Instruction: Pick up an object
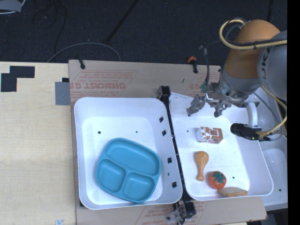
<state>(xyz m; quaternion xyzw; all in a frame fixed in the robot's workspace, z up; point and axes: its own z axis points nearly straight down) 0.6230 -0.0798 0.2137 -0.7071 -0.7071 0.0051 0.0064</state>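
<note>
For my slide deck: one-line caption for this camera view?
Gripper open above right bin of toy food; blue tray in left bin.

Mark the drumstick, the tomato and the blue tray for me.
drumstick [201, 164]: camera view, right bin, middle of its shaft.
tomato [217, 179]: camera view, right bin, centre of its red body.
blue tray [127, 169]: camera view, left bin, ridge between its compartments.
</note>
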